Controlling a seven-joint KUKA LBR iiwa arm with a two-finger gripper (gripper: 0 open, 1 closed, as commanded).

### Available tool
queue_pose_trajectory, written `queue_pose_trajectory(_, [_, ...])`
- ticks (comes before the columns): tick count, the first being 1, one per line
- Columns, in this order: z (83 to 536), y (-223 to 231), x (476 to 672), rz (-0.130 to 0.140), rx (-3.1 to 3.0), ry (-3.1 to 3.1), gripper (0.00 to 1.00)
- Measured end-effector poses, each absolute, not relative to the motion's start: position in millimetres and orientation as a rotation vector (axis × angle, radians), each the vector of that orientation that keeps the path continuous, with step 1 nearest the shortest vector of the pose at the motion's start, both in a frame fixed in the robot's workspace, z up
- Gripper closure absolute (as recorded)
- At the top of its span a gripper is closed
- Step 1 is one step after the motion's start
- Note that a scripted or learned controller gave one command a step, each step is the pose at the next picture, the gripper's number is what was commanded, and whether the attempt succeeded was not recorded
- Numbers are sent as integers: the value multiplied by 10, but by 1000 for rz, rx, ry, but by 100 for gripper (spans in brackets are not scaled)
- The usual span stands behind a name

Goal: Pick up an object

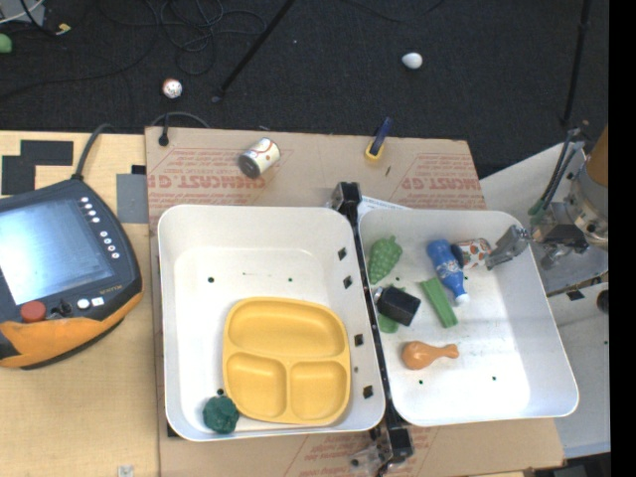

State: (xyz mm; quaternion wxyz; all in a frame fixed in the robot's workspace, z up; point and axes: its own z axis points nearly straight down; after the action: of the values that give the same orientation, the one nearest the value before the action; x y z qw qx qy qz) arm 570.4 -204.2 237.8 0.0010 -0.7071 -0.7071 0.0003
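Gripper (512, 241) at right bin (556, 366) far-right edge, finger state unclear, nothing seen gripped. Blue bottle (447, 268) just beside it; green stick (438, 302), black block (398, 305), orange drumstick toy (428, 354) mid-bin. Yellow divided tray (287, 360) in left bin (189, 266).

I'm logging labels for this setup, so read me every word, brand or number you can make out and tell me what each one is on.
Cardboard sheet under the bins: red print at two places along its far edge, upside down from this camera and too blurred to read.
Small can on the cardboard: label too small to read.
Blue bottle in the right bin: label unreadable.
Handheld controller: screen and buttons show no legible text.
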Motion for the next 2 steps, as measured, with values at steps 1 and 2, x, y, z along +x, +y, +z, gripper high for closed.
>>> queue_pose_trajectory(1, [789, -1773, 6282, 4, -2215, -2219, 0])
queue_pose_trajectory(2, [872, -1222, 6294, 1, -2216, -2221, 0])
